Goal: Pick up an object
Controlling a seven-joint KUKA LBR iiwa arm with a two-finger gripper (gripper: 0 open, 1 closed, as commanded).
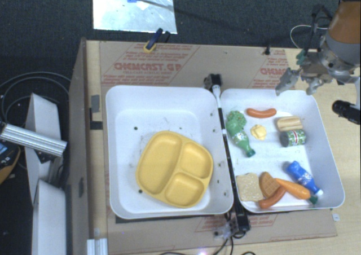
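From my seat the gripper [298, 80] hangs over the far right corner of the right bin [330, 152], just beyond its rim, and everything worth picking lies below and to the left of it in the camera view. The nearest candidate is the toy sausage [262, 113], lying with its long axis roughly across the bin, near the far wall. Just past it sit a tan bread roll [287, 123] and a small green can [293, 137] (the can is on its side, touching or nearly touching the roll). Further toward the near edge are a green bottle [241, 141], a blue bottle [302, 177] and a carrot [293, 188].

The two fingers look spread apart, one toward the left and one nearer the wrist, with nothing between them, though at this resolution I read that loosely. They touch no object.

The left bin [121, 135] holds a yellow divided tray [175, 168], well apart from the gripper.
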